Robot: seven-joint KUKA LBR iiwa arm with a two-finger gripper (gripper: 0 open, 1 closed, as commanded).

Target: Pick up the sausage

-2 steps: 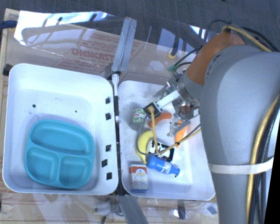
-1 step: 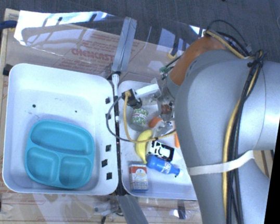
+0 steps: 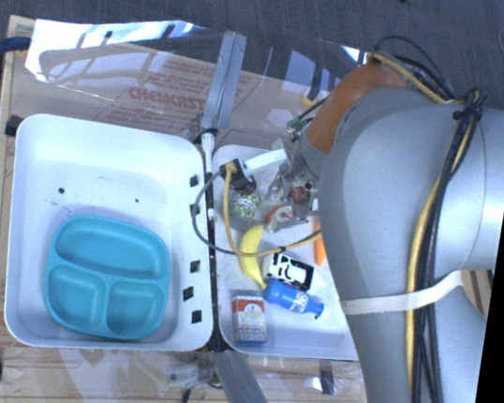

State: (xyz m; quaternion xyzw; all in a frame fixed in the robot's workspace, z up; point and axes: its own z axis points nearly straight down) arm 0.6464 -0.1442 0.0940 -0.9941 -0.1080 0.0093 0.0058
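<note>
So the table (image 3: 109, 88) has a brownish top with faded red printing under a shiny clear sheet. Two shallow white bins sit right on it, touching side by side: the left bin (image 3: 43, 144) takes up the table's left half, and the right bin (image 3: 326, 336) sits toward its right edge.

We see the grey arm (image 3: 398, 238) reach over the right bin (image 3: 329, 346), its gripper (image 3: 286, 196) low above the banana (image 3: 252, 248); right of the banana lie a blue bottle (image 3: 293, 299) and a small carton (image 3: 250, 319); left of it, a teal tray (image 3: 107, 275) sits in the left bin (image 3: 98, 157).
</note>
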